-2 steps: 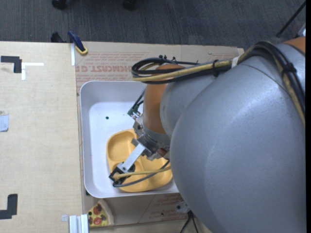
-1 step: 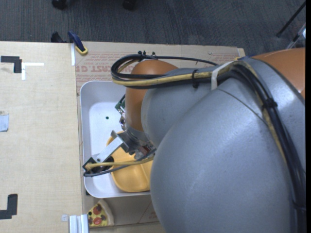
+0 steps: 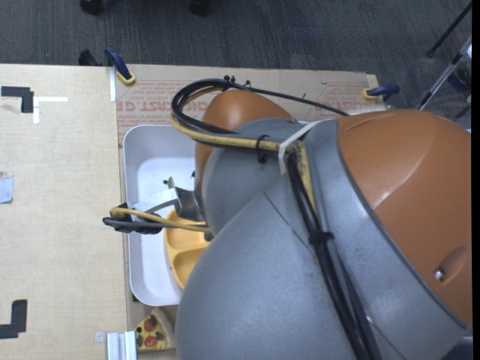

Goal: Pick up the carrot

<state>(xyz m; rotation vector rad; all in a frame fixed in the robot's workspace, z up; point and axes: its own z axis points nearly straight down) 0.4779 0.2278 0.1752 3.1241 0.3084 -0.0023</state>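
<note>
Because the grey arm (image 3: 300, 276) with its orange band (image 3: 409, 201) covers most of the centre and right of the frame, one white bin (image 3: 146, 156) is on view, at centre left, with its right part hidden under the arm. A bundle of black and yellow cable (image 3: 202, 122) loops over the upper centre of the frame and is tied to the arm housing. A second black and yellow cable run (image 3: 139, 220) projects to the left across the bin's left rim.

What appears to be the gripper (image 3: 186, 201) shows as a small metallic part emerging from beneath the arm, over the middle of the bin. Whether it is wide, narrow or holding anything cannot be told, as the arm hides most of it.

An orange-yellow object (image 3: 184, 265) lies in the lower part of the bin, just below the metallic part and partly under the arm. Whether this is the carrot cannot be told.

Outside the bin:
- a small toy pizza slice (image 3: 150, 332) lies just below the bin's lower rim, at the lower left of the frame
- two blue and yellow clamps hold the cardboard sheet (image 3: 157, 103), one (image 3: 120, 66) at upper left and one (image 3: 379, 92) at upper right
- black tape marks (image 3: 19, 96) sit on the wooden bench (image 3: 60, 223) at far left
</note>
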